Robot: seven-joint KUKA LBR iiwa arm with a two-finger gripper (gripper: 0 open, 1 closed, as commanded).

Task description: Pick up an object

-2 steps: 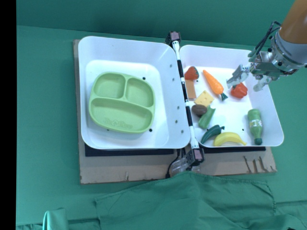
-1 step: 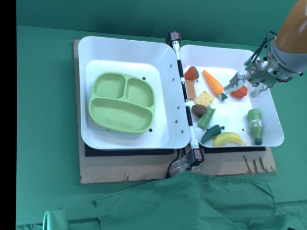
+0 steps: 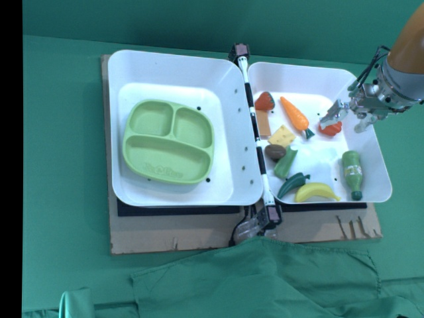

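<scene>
Gripper at right of frame, 2 fingers spread with nothing between them, poised over red toy in right bin; toy judged light, rigid, slick plastic, so grasp across its narrow middle.

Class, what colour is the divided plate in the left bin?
Light green, clear in the camera view: the divided plate.

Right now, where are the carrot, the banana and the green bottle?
carrot (image 3: 294, 114), camera view, middle of its orange body.
banana (image 3: 316, 191), camera view, middle of its yellow curve.
green bottle (image 3: 352, 170), camera view, on its label area, mid-body.
</scene>
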